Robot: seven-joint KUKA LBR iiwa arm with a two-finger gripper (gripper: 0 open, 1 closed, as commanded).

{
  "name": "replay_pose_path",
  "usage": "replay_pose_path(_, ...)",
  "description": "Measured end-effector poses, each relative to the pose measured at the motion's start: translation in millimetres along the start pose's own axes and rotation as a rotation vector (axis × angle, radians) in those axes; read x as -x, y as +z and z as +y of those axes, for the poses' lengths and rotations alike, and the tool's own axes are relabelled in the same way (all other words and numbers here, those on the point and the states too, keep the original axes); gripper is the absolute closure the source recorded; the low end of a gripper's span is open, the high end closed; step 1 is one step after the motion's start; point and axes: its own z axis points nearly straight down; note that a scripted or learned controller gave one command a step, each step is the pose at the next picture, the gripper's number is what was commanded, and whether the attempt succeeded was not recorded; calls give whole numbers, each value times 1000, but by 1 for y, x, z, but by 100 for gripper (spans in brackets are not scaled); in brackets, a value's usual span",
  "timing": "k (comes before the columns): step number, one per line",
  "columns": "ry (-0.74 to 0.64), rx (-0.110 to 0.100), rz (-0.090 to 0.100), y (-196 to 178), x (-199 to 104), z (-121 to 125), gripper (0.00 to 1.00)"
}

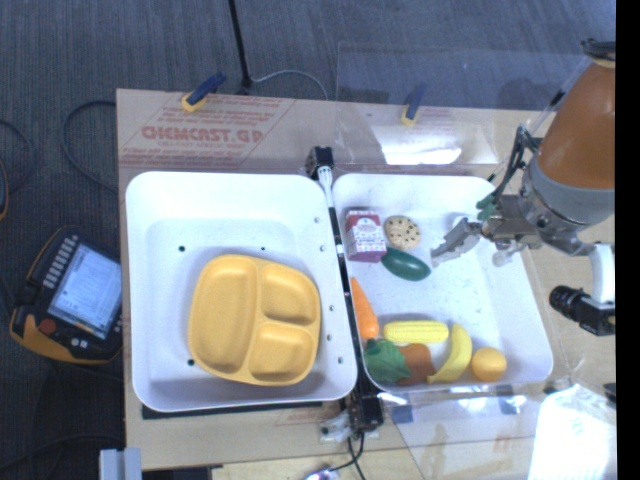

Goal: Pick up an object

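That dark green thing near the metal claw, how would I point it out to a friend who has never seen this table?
Start at the right white bin, the one full of toy food. Along its far side a dark red packet and a speckled cookie lie together; just nearer the camera lies the green vegetable. It is the only smooth, dark green, oval piece there.

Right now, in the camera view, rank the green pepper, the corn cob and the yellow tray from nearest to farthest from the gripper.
1. Green pepper, just left of the gripper, in the right bin.
2. Corn cob, lower down in the same bin.
3. Yellow tray, away in the left bin.
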Motion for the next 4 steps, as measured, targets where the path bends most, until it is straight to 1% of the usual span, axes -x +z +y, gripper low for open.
replay_pose_path(1,266,12,2,173,-13,79,0)
replay_pose_path(2,685,13,8,182,-13,109,0)
replay_pose_path(3,683,26,6,172,-12,111,100)
replay_pose_path(4,927,-2,3,94,-121,62,100)
